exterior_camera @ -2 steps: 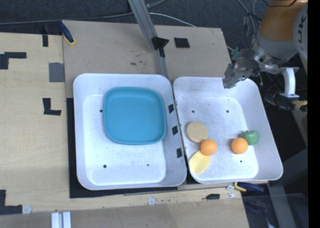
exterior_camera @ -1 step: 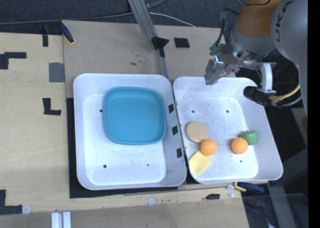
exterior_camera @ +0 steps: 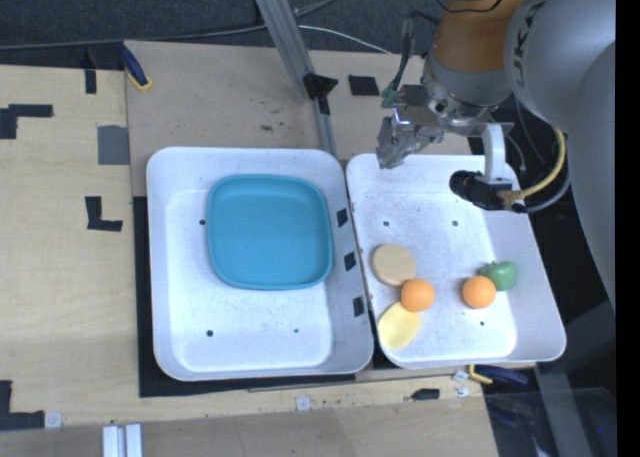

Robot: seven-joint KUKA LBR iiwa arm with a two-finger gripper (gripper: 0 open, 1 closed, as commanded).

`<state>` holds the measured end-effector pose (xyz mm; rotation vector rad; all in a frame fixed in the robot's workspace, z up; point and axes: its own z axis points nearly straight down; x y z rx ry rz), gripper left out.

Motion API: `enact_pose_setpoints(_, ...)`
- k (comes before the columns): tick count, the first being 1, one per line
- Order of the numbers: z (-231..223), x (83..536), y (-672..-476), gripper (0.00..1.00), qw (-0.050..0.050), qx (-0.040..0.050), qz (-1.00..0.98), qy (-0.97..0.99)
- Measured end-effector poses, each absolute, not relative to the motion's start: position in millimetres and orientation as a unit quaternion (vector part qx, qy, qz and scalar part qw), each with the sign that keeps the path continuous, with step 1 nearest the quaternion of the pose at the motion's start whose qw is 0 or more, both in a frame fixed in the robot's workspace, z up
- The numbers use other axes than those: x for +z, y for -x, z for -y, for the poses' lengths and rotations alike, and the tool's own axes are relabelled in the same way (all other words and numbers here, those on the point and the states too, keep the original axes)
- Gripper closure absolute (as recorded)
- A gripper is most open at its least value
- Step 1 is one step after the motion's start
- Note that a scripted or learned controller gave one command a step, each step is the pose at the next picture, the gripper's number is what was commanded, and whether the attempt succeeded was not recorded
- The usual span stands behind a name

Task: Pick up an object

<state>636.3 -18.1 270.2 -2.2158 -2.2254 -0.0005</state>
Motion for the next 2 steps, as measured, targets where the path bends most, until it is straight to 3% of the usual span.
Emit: enact_pose_setpoints(2, -87, 252, -638.2, 1.0, 0.001, -0.0001, 0.709, 0.705)
